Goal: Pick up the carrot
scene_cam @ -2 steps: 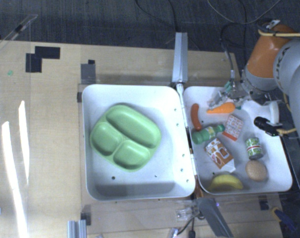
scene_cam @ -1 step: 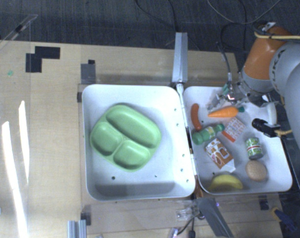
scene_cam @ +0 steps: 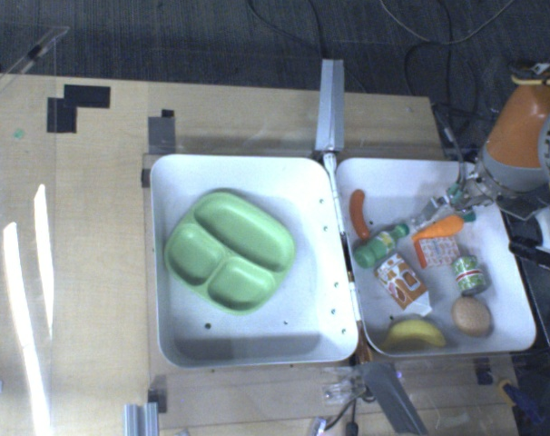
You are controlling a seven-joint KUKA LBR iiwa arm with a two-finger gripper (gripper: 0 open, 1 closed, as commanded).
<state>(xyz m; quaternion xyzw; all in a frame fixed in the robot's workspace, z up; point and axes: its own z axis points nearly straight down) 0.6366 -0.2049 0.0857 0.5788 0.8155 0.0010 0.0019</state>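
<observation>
The carrot point(scene_cam: 441, 226), short and orange, lies in the right bin point(scene_cam: 520, 334) near its far right part. My gripper point(scene_cam: 460, 198) hangs just above and to the right of the carrot's right end, close to it or touching it. The metal parts of the gripper blur together with the carrot's end, so a grasp cannot be made out. The grey arm with its orange band point(scene_cam: 518, 134) reaches in from the right edge.
Around the carrot in the right bin lie a red sausage point(scene_cam: 358, 213), a green bottle point(scene_cam: 379, 243), a small carton point(scene_cam: 401, 281), an orange packet point(scene_cam: 436, 250), a can point(scene_cam: 470, 274), a brown round fruit point(scene_cam: 472, 315) and a banana point(scene_cam: 415, 333). A green divided plate point(scene_cam: 230, 251) lies in the left bin point(scene_cam: 166, 334).
</observation>
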